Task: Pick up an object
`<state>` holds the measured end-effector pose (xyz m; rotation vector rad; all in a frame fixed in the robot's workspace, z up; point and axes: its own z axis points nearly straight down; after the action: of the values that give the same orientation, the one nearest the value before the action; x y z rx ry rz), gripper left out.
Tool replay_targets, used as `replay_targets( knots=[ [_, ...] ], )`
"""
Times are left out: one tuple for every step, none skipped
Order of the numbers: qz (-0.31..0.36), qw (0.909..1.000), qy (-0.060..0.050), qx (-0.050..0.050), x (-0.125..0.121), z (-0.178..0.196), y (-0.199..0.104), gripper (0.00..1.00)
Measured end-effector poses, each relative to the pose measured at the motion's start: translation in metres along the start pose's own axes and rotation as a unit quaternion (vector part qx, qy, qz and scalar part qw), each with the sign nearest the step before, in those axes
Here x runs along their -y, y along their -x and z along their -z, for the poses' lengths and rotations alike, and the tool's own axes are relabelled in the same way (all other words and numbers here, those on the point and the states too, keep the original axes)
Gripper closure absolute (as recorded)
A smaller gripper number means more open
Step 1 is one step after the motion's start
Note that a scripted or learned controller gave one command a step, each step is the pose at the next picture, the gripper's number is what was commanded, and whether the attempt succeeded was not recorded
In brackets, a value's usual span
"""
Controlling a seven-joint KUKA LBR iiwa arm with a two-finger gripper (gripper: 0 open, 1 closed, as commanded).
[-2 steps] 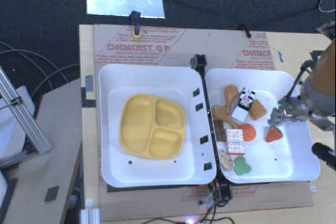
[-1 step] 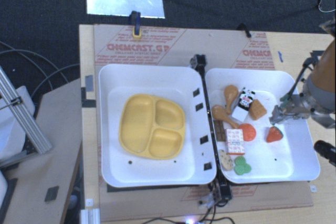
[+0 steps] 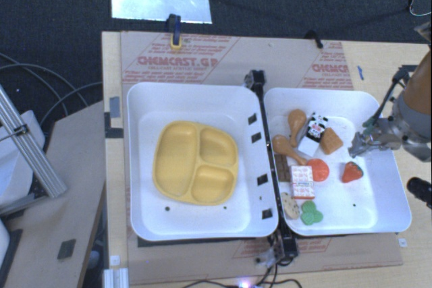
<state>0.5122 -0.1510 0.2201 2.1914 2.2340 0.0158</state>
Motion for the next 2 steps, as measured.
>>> replay_targets(
  knots=[
    [0.003,1.0000,0.002,0.000,-0.001,0.011,0.000,1.00],
    [0.005,1.0000,0.003,0.000,-0.003,0.021,0.000,1.00]
  ],
)
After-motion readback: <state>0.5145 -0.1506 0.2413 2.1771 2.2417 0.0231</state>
